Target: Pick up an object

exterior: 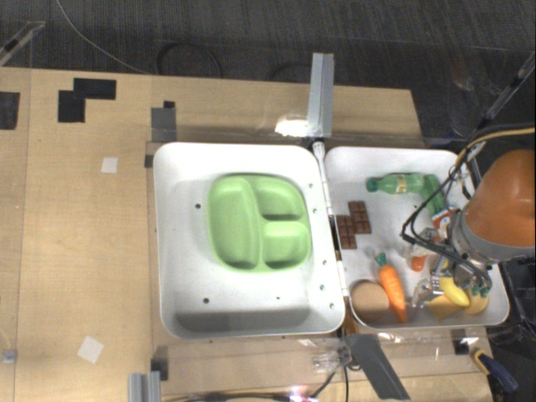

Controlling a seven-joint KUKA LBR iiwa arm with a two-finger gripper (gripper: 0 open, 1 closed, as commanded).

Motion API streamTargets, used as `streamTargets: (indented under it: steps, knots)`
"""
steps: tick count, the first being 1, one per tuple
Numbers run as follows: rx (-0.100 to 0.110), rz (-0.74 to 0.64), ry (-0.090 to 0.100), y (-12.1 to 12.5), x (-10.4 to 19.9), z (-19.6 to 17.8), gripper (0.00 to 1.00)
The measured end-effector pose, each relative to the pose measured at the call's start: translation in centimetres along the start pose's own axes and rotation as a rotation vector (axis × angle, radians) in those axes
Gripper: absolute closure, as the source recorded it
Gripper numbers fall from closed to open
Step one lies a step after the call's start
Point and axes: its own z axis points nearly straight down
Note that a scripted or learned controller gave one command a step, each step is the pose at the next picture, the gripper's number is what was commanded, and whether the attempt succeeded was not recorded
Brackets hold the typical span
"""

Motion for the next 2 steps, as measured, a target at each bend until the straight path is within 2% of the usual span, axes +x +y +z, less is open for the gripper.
streamTargets:
  steps: [1,2]
  knots:
    - [-0.004,0.045,-0.002,6.9,0.6,-0.1,0.00]
    - [-0.004,0.039,-0.021,7.0,0.0,-1.5,1.00]
